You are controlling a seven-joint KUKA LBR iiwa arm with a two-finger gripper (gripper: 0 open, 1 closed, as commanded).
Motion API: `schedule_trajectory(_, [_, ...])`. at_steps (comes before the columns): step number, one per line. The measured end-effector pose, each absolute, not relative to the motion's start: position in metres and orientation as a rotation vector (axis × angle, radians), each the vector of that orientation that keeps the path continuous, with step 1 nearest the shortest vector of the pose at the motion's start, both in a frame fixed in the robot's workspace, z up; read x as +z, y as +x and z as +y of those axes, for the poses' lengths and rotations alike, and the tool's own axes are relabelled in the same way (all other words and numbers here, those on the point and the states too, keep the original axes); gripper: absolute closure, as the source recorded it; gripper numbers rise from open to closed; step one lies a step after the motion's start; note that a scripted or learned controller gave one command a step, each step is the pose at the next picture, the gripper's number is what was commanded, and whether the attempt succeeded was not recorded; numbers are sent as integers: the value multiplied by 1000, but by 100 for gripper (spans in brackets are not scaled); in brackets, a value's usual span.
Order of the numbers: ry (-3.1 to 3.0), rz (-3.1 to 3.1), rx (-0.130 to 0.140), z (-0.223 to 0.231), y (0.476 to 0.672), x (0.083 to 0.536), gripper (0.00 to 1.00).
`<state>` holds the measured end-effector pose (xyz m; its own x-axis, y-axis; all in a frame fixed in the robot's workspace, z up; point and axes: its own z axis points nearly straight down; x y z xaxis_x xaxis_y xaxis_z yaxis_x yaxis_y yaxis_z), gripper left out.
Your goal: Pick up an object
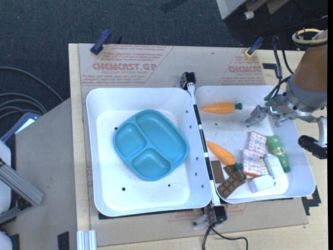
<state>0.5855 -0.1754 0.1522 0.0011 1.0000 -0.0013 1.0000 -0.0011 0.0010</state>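
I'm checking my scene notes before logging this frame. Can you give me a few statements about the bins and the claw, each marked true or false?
1. The blue three-compartment plastic plate lies in the left white bin. True.
2. Two orange toy carrots, one near the far wall and another near the divider, lie in the right white bin. True.
3. The claw grips the green plastic bottle. False: the bottle lies in the bin, apart from the claw.
4. The brown chocolate bar lies on the blue plate. False: it lies in the right bin, near the front.
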Motion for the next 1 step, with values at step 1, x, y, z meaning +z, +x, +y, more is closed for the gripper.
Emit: schedule_trajectory(1, [2223, 2223, -1, -188, 557, 84, 0])
